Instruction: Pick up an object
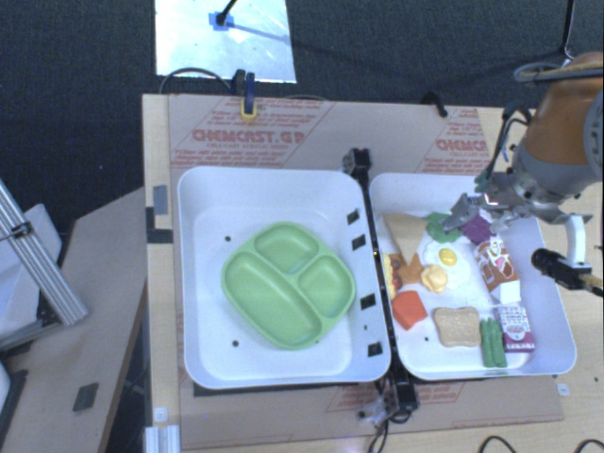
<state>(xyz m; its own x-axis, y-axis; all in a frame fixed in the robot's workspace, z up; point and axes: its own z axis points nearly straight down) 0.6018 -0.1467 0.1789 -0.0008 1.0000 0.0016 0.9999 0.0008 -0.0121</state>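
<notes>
Two white bins side by side on table (311,125), brown cardboard sheet w/ red print under them. Left bin (203,206) w/ green divided plate (288,286) about centre, three compartments, lying flat.

Right bin (557,347) full of toy food. Fried egg (446,256) near centre; small yellow piece (434,278) touching its lower edge. Orange star shape (411,270) just left of egg, red-orange block (409,309) below that. Pale wedge, cheese-like (401,229), upper left of bin. Toast slice (458,327) toward front, green pod-like piece (492,342) just right of it, upright along bin's length. Two small cartons on right: brown/red one (494,262) beside egg, red/white one (515,328) nearer front, white block between them. Green leafy piece (440,226) and purple piece (476,227) at back of bin, side by side.

Grey arm w/ orange band (566,111) in from right, wrist over back-right corner of right bin. Jaws (469,213) low over the green and purple pieces, right at them; can't tell if clenched or released, tips blurred into clutter. Can't tell if either piece is gripped. Black cylindrical part (557,269) sticking out over bin's right rim.

Beyond table, silver square plate (225,26) on dark floor w/ blue bit on it. Blue/yellow clamp (247,97) on table's back edge.
</notes>
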